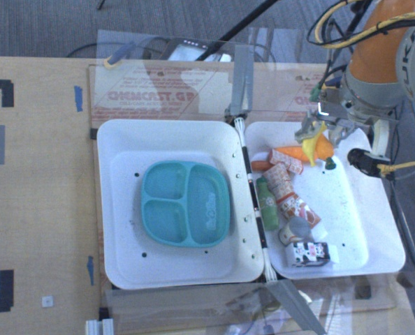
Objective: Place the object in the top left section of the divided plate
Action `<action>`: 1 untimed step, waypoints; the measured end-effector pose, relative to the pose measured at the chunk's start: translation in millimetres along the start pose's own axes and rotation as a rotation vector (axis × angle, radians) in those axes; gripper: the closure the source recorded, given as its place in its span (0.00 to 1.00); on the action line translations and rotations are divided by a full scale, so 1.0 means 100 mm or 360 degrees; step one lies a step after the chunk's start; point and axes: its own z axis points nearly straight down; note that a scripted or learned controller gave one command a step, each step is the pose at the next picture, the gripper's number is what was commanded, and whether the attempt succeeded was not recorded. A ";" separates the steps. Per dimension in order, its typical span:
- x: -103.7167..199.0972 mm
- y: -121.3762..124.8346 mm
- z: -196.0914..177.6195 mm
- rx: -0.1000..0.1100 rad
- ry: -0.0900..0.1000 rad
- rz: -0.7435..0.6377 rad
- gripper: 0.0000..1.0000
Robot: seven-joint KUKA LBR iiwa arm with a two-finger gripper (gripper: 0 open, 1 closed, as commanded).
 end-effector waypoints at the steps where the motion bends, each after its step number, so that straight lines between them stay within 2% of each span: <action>1: 1.13 -0.19 -0.07 -0.0004 0.0002 -0.0026 1.00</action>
